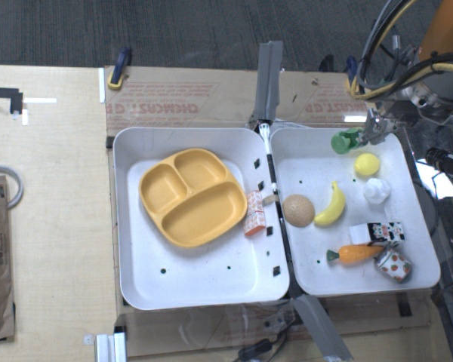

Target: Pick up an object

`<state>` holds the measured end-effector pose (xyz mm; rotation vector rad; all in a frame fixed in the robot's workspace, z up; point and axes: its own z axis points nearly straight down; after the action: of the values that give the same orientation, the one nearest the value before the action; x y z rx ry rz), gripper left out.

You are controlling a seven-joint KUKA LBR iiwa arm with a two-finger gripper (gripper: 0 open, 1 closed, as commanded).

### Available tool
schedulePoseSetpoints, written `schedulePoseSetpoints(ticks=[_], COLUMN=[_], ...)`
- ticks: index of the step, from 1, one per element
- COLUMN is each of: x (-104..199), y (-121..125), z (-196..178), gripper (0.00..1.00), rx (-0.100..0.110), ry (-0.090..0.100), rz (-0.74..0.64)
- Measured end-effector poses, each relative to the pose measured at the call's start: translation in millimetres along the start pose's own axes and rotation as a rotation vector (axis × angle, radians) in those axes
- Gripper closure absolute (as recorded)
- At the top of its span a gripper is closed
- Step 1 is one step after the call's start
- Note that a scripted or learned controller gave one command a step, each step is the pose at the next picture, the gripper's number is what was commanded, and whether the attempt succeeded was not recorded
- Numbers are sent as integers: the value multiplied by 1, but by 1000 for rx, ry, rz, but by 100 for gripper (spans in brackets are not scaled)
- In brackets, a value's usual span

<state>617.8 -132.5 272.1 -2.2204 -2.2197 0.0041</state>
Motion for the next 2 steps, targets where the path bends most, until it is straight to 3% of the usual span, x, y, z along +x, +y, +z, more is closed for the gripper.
schedulePoseSetpoints(ticks=[1, 2], x=[-23, -31], y=[-34, -85], z=[97, 126], gripper=[0, 0], rx=[-1, 0], ry=[-1, 0], rz=[-109, 181])
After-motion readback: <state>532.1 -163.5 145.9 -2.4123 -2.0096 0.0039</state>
